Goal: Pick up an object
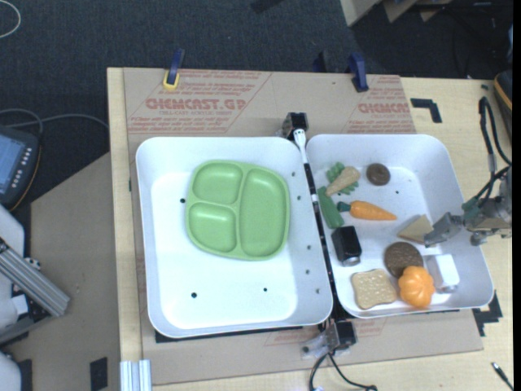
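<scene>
Left bin (163, 300): shallow white plastic bin on the worktop (122, 177), holding a pale green three-compartment plastic plate (238, 210).
Right bin (431, 149): just beside it, holding the small items.
Left part of the right bin: green toy pod (329, 208), black block (347, 244), beige toast slice (374, 288).
Middle: orange toy carrot (372, 211), brown round cookie (378, 173), dark brown round disc (403, 257), small orange pumpkin (416, 286).
Right part: tan wedge (415, 228), white block (444, 270).
Tool (442, 230): grey, over the bin's right part, just beside the tan wedge; whether its jaws are apart or together cannot be told.
</scene>
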### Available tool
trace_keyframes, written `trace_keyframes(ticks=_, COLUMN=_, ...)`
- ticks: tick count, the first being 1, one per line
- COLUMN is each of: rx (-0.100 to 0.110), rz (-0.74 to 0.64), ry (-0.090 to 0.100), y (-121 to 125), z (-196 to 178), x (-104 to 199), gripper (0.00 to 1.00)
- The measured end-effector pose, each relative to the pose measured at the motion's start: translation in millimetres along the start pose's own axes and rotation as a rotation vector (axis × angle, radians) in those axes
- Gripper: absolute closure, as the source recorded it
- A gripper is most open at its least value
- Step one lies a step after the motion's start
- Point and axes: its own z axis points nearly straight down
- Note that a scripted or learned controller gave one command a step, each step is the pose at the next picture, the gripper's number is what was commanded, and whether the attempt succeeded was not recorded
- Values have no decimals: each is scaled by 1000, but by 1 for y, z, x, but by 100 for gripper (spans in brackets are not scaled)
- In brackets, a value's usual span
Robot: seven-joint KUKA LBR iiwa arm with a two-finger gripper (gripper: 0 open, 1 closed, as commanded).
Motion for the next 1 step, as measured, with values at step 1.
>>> trace_keyframes(ticks=1, rx=-12, rz=-4, ry=-4, y=3, z=-6, x=0, gripper=0)
